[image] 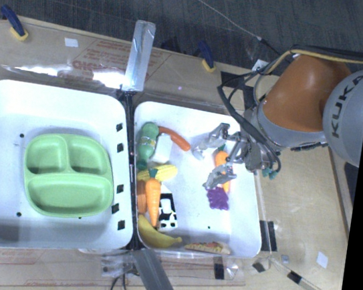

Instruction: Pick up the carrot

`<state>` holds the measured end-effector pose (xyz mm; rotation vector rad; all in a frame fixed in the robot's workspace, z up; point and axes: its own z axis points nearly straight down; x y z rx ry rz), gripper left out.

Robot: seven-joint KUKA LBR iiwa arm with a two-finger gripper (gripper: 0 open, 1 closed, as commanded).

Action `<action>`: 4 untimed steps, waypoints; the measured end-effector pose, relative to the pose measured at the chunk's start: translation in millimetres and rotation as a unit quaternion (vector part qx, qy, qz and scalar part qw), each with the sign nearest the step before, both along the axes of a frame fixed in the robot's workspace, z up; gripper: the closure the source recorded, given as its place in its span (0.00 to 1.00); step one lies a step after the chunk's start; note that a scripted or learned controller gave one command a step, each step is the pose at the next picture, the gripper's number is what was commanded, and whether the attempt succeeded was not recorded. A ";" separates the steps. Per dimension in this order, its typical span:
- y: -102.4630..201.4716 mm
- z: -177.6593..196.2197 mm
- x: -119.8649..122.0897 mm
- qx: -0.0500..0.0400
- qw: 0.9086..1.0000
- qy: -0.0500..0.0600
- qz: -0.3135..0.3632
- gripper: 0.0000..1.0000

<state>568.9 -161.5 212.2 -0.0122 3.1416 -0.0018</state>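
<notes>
The carrot (152,197) is an orange tapered piece lying along the left side of the right bin (240,227), among other toy foods. My gripper (214,159) hangs over the bin's right-middle part, well to the right of the carrot and apart from it. Its two metal fingers (207,140) are spread apart, so it is open. A small orange piece (221,158) lies in the gap between them, and I cannot tell whether either finger touches it.
A purple grape bunch (218,198) lies just below the gripper. Along the bin's left wall sit a green vegetable (147,139), a red-orange pepper (174,138), corn (162,171), a black-and-white toy (168,213) and a banana (156,236). The left bin (2,121) holds a green divided plate (67,174).
</notes>
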 end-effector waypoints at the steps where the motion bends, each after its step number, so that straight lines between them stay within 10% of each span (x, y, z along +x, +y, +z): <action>1: -35.3 -78.0 37.7 0.001 0.999 0.002 0.051 0.00; 2: -45.8 -120.1 34.4 0.001 1.000 0.000 0.014 0.00; 3: -43.7 -107.7 37.0 0.000 1.000 -0.002 0.018 1.00; 4: -43.4 -108.1 36.9 0.000 1.000 -0.002 0.018 0.00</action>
